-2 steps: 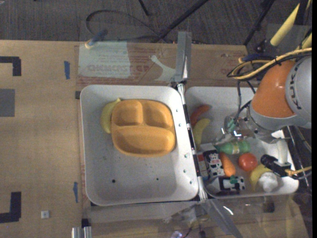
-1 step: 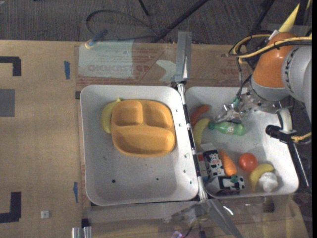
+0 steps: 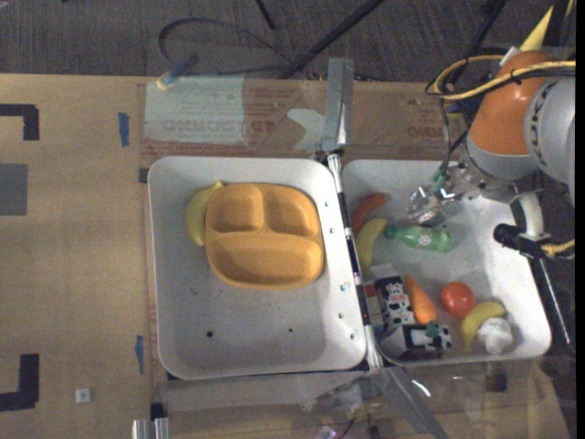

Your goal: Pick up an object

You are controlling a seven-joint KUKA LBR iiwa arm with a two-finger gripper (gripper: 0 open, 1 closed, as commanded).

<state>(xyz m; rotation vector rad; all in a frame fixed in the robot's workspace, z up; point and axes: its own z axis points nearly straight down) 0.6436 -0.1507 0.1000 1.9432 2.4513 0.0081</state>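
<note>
**2 bins, my fingers above the green bottle**

I count 2 white bins side by side on the tabletop [image 3: 73, 273]. The left bin [image 3: 247, 337] holds 1 orange divided tray [image 3: 263, 234], with 1 yellow banana [image 3: 196, 216] tucked against its left edge.

The right bin [image 3: 521, 282] is crowded: 1 green bottle [image 3: 422, 238] lying on its side, 1 orange-red piece [image 3: 368, 207] near the divider, 1 yellow banana-shaped piece [image 3: 369, 242] just below it, 1 carrot [image 3: 420, 300], 1 red tomato [image 3: 458, 297], another banana [image 3: 483, 316] touching a white lump [image 3: 496, 336], and 2 black-and-white cartons [image 3: 393, 302] near the front corner. The printing on the cartons and the bottle's label are too small to read.

My fingers [image 3: 430, 205] hang over the back of the right bin, just above the bottle and slightly toward its cap end. I cannot tell whether they are apart or together; nothing I can see sits between them.
</note>
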